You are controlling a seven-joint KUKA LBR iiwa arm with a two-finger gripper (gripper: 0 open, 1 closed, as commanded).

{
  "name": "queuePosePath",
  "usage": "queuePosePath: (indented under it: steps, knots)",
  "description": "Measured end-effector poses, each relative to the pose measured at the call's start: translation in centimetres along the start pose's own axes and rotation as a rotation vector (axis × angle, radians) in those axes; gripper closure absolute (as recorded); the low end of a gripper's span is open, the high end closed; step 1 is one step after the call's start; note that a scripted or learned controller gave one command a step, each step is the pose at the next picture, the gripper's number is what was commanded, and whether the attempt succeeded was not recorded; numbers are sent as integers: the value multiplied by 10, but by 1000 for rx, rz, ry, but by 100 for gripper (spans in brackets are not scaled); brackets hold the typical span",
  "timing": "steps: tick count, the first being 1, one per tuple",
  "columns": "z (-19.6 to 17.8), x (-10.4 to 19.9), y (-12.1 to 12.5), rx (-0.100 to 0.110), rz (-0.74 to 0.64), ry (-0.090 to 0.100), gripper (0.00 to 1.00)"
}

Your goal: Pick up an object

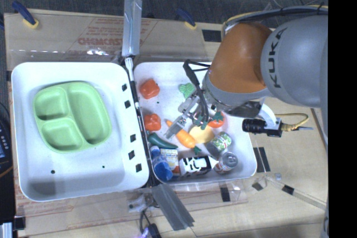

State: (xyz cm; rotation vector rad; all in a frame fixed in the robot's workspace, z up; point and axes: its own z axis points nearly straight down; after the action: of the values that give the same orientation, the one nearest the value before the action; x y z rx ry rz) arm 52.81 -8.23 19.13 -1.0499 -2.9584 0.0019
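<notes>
I reached in from the right, my grey arm [295, 58] with its glossy orange band bent over the right bin [167, 72]. My gripper [179, 121] hung low over the middle of that bin, its metal fingers pointing down and to the left, their tips just above an orange, carrot-shaped piece [186, 139]. I could not tell whether the fingers were apart or together, and nothing showed between them.

The right bin was a shallow white plastic tray, crowded with small things. A lumpy red-orange piece [149, 88] lay toward its far left, and a second one [152, 121] sat nearer, left of my gripper. A dark green, elongated piece [162, 141] lay against the carrot shape. Two round tins [224, 151] stood to the near right, and a blue bottle-like object [162, 167] sat at the near left beside a black and white box [195, 164].

The left bin [33, 178] held a smooth, pale green divided plate [70, 115] with three rounded compartments.
</notes>
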Motion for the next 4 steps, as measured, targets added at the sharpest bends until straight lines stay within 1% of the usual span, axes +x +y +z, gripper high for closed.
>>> queuePosePath:
  steps: [1, 2, 3, 4]
  knots:
    - [95, -15, 0, 0, -76, 2, 0]
    - [-2, -18, 13, -3, -329, -6, 0]
    - [100, -37, 18, -1, -572, -1, 0]
    - [-3, -48, 111, -2, -834, -8, 0]
